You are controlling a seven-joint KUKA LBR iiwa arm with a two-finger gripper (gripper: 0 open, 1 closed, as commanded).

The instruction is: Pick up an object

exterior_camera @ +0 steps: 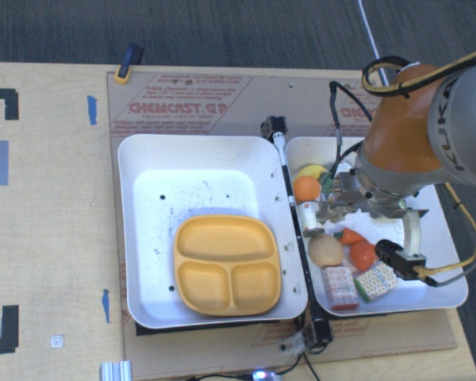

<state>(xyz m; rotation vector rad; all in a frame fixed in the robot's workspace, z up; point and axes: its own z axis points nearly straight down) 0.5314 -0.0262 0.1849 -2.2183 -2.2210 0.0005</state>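
Camera view is showing the metal end effector (333, 205), grip state unclear, hovering beside a smooth round orange (306, 189).

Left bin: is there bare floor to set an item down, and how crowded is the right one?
The left bin has bare white floor between its far wall and the yellow divided plate. The right bin is crowded: orange, round cookie and small packages cluster beneath the arm.

a robotics lab: taped bench (47, 213), cardboard underlay (182, 101), cabled arm (428, 125), two white bins (143, 236).
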